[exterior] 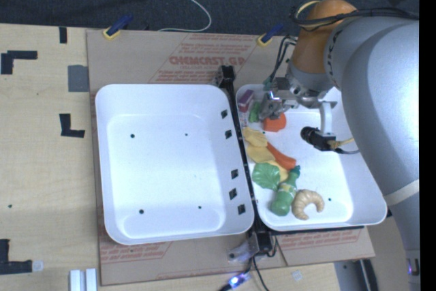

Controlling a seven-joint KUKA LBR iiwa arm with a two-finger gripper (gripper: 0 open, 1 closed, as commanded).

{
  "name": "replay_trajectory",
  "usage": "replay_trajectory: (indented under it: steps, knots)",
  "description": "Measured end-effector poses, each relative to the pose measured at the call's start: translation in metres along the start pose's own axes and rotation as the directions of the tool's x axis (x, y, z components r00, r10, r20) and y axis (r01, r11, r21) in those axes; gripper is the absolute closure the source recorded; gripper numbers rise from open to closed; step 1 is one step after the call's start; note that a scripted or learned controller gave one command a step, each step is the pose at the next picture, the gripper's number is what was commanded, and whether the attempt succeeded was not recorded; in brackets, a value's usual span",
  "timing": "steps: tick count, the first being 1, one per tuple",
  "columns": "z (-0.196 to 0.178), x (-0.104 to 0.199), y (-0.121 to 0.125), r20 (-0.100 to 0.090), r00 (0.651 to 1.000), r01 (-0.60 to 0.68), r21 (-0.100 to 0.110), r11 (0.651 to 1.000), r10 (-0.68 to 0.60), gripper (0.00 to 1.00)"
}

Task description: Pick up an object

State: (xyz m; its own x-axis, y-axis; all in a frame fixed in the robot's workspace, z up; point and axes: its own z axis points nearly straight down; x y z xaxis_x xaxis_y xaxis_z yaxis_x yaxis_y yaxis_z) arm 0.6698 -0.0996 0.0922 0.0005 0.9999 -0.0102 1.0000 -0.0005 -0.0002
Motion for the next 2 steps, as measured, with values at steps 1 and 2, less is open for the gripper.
replay_trajectory:
  steps: [1, 2]
  knots:
    - [0.0000, 0.0001, 0.0000, 0.000, 1.000, 0.000, 0.000, 1.000, 0.000, 1.00]
    - [0.0000, 0.0000, 0.0001, 0.000, 1.000, 0.000, 0.000, 1.000, 0.000, 1.00]
